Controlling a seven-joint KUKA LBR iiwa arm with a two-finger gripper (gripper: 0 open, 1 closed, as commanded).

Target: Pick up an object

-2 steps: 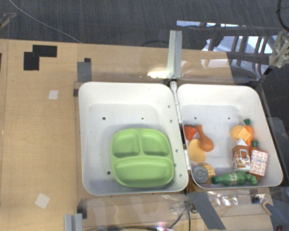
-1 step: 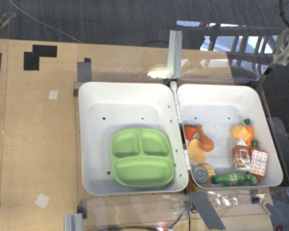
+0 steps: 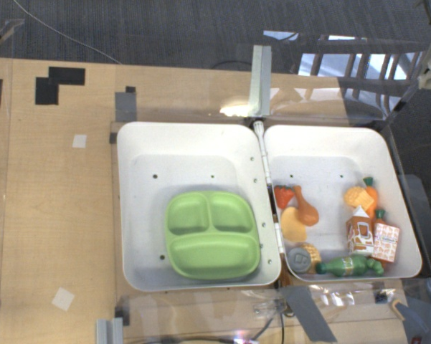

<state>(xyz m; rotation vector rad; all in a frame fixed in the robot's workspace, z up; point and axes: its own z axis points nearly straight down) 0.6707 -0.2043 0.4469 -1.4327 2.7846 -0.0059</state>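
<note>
- Since nothing is being lifted yet, the task appears to be sitting at its opening step: choosing one thing and reaching for it. The end effector's state cannot be told from this view.
- Two white bins are lying side by side on the table [image 3: 50, 221], touching along their inner rims: the left bin [image 3: 140, 149] and the right bin [image 3: 323, 145].
- One green plate [image 3: 212, 233], split into three compartments, is resting flat toward the near side of the left bin.
- All the small things to pick are gathering in the near half of the right bin:
  - one chicken leg [image 3: 298, 203] and one pale yellow piece [image 3: 294, 226], touching each other beside the divider;
  - one can [image 3: 301, 257] lying in the near left corner;
  - one green bottle [image 3: 351, 266] lying on its side along the near wall, just beside the can;
  - two small cartons, a brown carton [image 3: 359, 233] and a red carton [image 3: 386, 242], pressing side by side;
  - one orange lump [image 3: 361, 197] with a carrot-like piece behind it, hard to tell apart.
- Judging by the crowding, the next move is calling for a descent onto a thing with free sides; the chicken leg or the bottle is looking easier than the cartons, which are pressing together near the wall.
</note>
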